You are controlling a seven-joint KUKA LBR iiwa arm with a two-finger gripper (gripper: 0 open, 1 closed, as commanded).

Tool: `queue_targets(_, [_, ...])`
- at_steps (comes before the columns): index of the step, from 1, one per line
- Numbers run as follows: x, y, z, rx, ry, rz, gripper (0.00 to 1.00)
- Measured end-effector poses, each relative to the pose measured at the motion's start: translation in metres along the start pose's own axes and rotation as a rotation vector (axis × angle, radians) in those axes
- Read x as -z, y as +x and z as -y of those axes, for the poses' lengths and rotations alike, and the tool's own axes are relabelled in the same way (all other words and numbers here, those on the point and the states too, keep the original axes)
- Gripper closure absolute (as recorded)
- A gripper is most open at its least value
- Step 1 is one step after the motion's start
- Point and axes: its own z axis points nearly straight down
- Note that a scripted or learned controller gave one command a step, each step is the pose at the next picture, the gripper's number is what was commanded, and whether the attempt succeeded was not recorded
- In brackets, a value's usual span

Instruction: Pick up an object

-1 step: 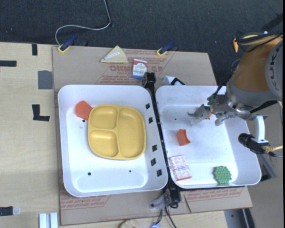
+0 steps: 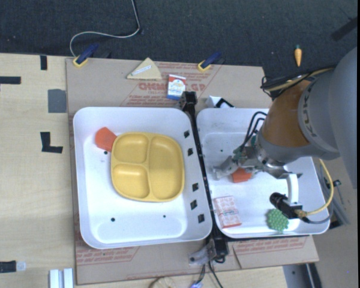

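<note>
Gripper [image 2: 233, 168] sits low in the right bin [image 2: 211, 125], its fingers reaching toward a small orange-red block [image 2: 242, 175]; whether they are spread or pinching it I cannot tell, since the wrist covers them. Far to its left, in the left bin [image 2: 84, 161], an orange piece [image 2: 105, 138] lies just beside a yellow divided plate [image 2: 148, 166]. Just below and left of the gripper lies a flat red-printed packet [image 2: 227, 210]; below and right, a green knobbly ball [image 2: 278, 219]. This looks like the grasp step on the orange-red block; next should come a firm close and a straight lift. The divider wall between the bins stands near on the left, so room to move is upward.
</note>
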Motion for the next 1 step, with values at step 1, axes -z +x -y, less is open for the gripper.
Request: queue_targets(1, [0.0097, -0.0012, -0.0003, -0.001, -0.002, 0.003, 1.00])
